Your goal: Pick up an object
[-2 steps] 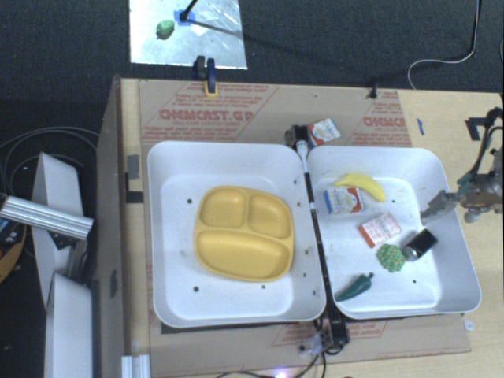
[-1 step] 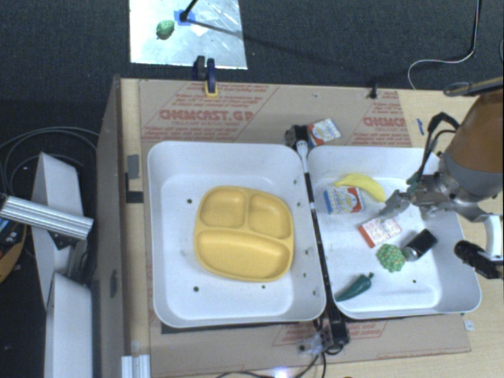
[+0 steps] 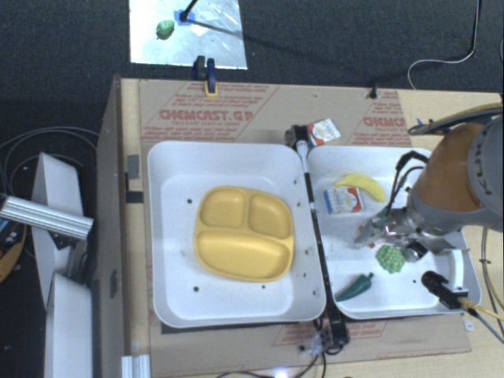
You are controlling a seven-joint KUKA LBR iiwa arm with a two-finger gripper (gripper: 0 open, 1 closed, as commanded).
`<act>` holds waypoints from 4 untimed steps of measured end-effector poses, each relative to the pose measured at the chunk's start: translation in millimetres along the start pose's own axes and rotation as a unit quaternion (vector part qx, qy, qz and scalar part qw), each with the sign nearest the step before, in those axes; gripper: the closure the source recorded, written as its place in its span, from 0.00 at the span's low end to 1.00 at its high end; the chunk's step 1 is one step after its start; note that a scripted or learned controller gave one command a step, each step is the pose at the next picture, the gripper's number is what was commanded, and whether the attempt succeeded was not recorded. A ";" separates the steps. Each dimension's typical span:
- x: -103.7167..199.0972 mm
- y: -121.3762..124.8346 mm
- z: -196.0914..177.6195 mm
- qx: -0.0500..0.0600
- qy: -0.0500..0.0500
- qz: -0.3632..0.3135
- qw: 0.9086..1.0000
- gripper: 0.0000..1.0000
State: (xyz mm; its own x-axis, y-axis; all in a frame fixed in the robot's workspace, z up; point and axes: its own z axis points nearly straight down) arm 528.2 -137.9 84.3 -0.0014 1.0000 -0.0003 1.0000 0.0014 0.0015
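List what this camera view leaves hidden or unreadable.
- Tool: blurred under the wrist, so open or shut is unclear.
- Broccoli: contact with the tool is unclear.
- Small carton: print too small to read.
- Right bin: the arm covers its far side.

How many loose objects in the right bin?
4. Banana at the far side, small carton just in front of it, broccoli under the claw, green pepper near the front. The arm may hide more.
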 end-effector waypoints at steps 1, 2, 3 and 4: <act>-4.6 22.0 -0.3 -0.001 0.000 -0.001 1.000 0.00; -6.2 6.1 0.2 0.001 0.000 0.000 1.000 0.00; -6.0 7.0 -10.3 0.000 0.000 -0.001 1.000 1.00; -6.0 6.9 -10.2 0.000 0.000 -0.001 1.000 0.00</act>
State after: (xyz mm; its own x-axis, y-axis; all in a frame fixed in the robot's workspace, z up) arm 535.1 -143.9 94.5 -0.0028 1.0000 0.0000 1.0000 0.0028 0.0021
